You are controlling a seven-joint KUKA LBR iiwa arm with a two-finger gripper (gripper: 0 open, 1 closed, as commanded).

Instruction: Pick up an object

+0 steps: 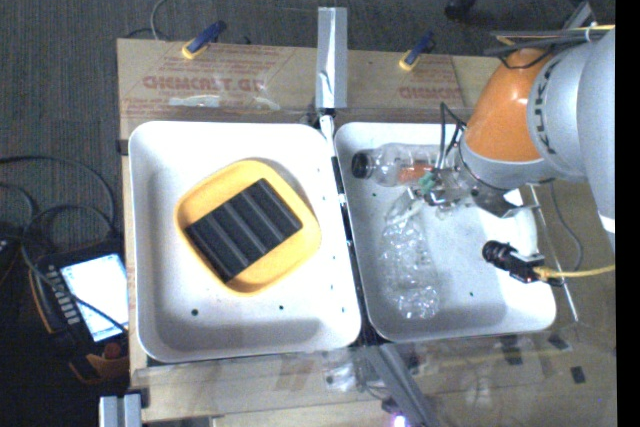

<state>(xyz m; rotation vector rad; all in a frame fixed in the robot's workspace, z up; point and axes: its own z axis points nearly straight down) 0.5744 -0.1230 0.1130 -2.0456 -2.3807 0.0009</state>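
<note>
Nearest, crumpled clear bottle [408, 260] lying lengthwise in right bin [520, 320]; beside it, left bin [160, 315] holding yellow tray with black ribbed insert [250, 225]; farther back, second clear bottle [392, 163] against rear wall, just beside pincer [440, 187]; pincer's grip impossible to tell.

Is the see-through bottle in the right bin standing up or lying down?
Lying down. The clear bottle lies lengthwise on the floor of the right bin, its whole side facing the camera.
</note>
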